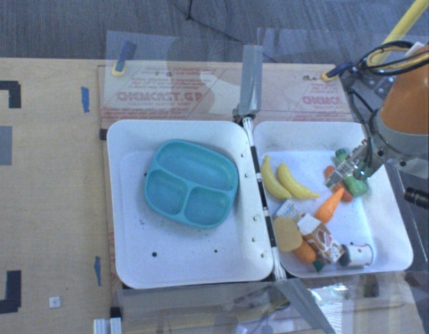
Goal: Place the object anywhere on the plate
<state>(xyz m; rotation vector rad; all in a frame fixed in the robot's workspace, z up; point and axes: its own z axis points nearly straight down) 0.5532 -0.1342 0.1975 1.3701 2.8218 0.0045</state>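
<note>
Gripper (354,171) sits low over the right bin (395,207), at its far right side, right on top of a small cluster of toys; from my seat I cannot tell how it is set or whether anything is in it. Just under it I see a green piece (355,185) and an orange carrot (329,205) that slants away toward the middle of the bin. I take one of these to be the object, but I cannot say which.

Everything else is crowded in that bin: two bananas (284,179) side by side near the divider, a tan piece (287,234), small cartons (322,240) and a white cup (361,254) on its side near the front wall.

The plate (192,184), teal with three compartments, lies in the left bin (131,256), well apart from the arm.

My worries: the green piece and carrot touch, so a grasp could catch both, or nip an edge and let it slip on the lift. The carry must cross the divider between bins; a low pass could knock the object loose there. A release off-centre could drop it on the bin floor beside the plate.
</note>
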